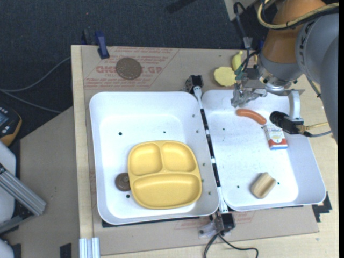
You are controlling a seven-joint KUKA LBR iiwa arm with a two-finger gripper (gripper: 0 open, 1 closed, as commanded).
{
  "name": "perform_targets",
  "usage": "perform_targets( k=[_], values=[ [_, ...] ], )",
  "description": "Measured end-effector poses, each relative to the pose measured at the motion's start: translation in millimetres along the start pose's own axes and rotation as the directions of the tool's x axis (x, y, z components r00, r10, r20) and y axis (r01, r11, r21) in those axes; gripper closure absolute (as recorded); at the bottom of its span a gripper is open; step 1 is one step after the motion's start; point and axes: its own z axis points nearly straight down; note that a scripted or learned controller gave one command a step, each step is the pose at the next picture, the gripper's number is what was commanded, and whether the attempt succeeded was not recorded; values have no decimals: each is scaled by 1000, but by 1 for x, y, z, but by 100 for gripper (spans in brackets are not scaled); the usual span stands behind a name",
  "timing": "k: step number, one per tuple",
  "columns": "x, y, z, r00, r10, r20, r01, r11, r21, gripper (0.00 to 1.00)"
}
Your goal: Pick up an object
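In the right bin [301, 171] lie an orange sausage [251, 115] near the far edge, a small red and white carton [276, 137] to its right, and a tan bread-like block [263, 185] toward the front. My gripper [243, 98] hangs over the far left part of that bin, just above and left of the sausage. Nothing is visibly held between its tips. The grey arm with its orange band [290, 31] comes in from the upper right.
The left bin [107, 122] bears a yellow divided plate [162, 173] and a small brown disc [123, 182] beside it. A yellow object [224, 76] lies on the bench behind the right bin. A brown round disc [128, 67] rests on the cardboard at the back left.
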Motion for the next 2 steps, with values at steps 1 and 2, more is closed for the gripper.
perform_targets(
  k=[1, 2],
  values=[
    [3, -2, -1, 1000, -3, -2, 3, 1000, 3, 0],
    [-65, 21, 57, 1000, 2, -1, -2, 1000, 4, 0]
  ],
)
